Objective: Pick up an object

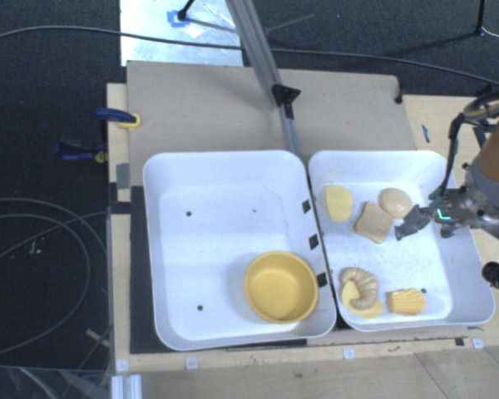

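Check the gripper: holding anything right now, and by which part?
Nothing held. The gripper hangs over the right bin, beside the bread slice and the round roll, with nothing between its fingers.

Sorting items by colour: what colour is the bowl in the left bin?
Yellow: the bowl sits in the left bin, plain in the camera view.

Dark carpet [50, 56] under tan bench [200, 106]

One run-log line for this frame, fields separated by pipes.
gripper over right bin, nothing visibly held | nearest: tan slice | yellow bowl in left bin
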Motion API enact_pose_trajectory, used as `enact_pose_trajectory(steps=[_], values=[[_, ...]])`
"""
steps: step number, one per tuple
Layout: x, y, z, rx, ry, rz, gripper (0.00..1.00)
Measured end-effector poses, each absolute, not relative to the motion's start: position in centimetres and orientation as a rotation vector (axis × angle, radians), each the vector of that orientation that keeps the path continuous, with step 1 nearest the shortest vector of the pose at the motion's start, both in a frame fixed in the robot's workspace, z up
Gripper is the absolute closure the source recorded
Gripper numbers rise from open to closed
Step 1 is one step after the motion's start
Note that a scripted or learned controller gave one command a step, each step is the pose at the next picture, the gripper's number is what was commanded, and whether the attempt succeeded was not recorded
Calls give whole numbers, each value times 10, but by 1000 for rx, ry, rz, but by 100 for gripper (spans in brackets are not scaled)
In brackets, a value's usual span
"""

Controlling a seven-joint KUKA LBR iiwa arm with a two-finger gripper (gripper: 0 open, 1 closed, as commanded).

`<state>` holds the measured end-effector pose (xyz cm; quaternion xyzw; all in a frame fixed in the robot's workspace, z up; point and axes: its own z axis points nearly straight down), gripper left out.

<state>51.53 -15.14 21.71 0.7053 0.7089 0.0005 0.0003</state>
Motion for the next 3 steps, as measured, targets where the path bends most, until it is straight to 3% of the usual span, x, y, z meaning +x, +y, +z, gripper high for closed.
enact_pose_trajectory(steps=[1,2,3], values=[[516,-151,217,2215,2226,2,0],[522,-157,159,2222,2224,-3,0],[512,-161,102,2224,2224,-4,0]])
